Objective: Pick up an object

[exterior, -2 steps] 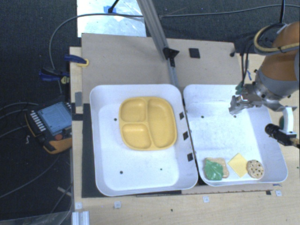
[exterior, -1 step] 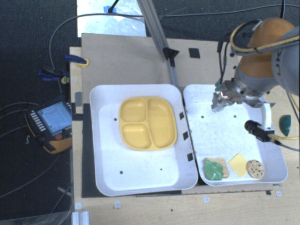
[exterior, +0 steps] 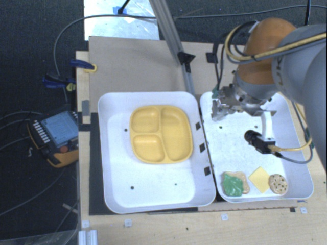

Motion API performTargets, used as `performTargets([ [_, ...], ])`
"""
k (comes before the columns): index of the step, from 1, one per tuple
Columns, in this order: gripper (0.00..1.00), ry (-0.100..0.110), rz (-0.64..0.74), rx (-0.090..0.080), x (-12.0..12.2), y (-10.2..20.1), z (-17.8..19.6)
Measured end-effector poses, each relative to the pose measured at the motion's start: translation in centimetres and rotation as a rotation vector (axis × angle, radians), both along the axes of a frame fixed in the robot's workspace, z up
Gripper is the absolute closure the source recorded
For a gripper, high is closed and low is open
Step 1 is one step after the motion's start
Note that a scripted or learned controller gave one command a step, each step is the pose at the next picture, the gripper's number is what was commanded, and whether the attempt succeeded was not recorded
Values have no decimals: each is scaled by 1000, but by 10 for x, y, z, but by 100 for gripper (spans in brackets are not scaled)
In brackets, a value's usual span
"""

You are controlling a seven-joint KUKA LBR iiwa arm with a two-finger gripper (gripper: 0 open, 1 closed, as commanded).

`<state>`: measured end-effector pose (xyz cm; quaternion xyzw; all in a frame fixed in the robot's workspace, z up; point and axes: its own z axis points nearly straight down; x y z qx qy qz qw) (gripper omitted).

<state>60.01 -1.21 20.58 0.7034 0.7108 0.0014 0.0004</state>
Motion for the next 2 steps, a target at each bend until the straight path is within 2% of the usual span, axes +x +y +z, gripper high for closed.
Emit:
performTargets([
  [1,100,-2,1,1,19,60,7],
  [2,100,-1,-1,1,37,108,13],
])
